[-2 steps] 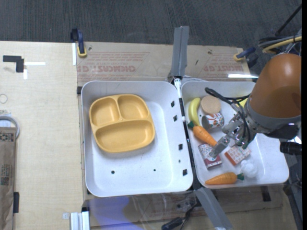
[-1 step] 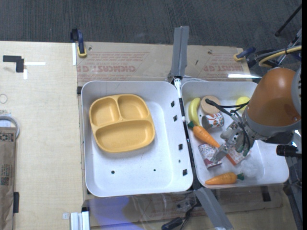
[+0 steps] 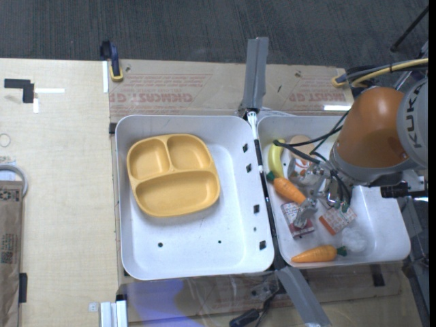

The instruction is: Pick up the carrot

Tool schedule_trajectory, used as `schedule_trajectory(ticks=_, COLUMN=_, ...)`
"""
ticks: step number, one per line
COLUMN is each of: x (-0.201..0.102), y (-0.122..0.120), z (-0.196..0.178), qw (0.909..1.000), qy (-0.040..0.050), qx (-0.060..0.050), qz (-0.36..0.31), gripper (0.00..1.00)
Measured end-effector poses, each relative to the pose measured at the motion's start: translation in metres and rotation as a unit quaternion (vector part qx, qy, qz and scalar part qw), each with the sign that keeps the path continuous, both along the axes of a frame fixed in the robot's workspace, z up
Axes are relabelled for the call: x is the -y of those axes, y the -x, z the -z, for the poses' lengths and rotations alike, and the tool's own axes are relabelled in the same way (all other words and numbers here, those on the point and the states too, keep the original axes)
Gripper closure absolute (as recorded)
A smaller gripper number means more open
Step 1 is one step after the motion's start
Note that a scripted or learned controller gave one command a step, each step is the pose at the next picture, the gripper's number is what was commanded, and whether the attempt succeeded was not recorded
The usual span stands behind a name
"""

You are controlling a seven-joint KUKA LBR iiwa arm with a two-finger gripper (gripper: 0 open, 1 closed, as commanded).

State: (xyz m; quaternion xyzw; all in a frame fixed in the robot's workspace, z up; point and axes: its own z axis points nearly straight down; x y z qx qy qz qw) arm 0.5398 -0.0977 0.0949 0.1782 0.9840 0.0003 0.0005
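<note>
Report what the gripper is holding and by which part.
Cannot be told: the gripper sits low in the right bin beside a carrot, with nothing visibly between its fingers.

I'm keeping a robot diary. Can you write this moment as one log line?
gripper: over right bin, above packet | carrots: one beside gripper, one at front edge | held: nothing seen | left bin: yellow tray

You have two bins side by side. In the left shallow white plastic bin [image 3: 136,251], the yellow three-compartment plate [image 3: 174,174] lies toward its back left. In the right shallow white plastic bin [image 3: 388,247], one orange toy carrot [image 3: 289,189] lies near the left wall, just in front of the yellow toy banana [image 3: 274,158]; another orange toy carrot [image 3: 316,254] lies by the front wall.
</note>
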Motion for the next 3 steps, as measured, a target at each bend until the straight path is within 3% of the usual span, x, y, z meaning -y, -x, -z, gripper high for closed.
schedule_trajectory(ticks=1, x=0.003, y=-0.003, z=-0.011, qw=1.0, qy=0.0014, qx=0.007, qz=0.004, gripper=1.0)
schedule_trajectory(ticks=2, x=-0.002, y=0.049, z=-0.005, qw=0.999, qy=0.0018, qx=0.011, qz=0.043, gripper=1.0)
schedule_trajectory(ticks=3, x=0.069, y=0.037, z=-0.116, qw=0.9983, qy=0.0007, qx=0.001, qz=0.058, gripper=1.0)
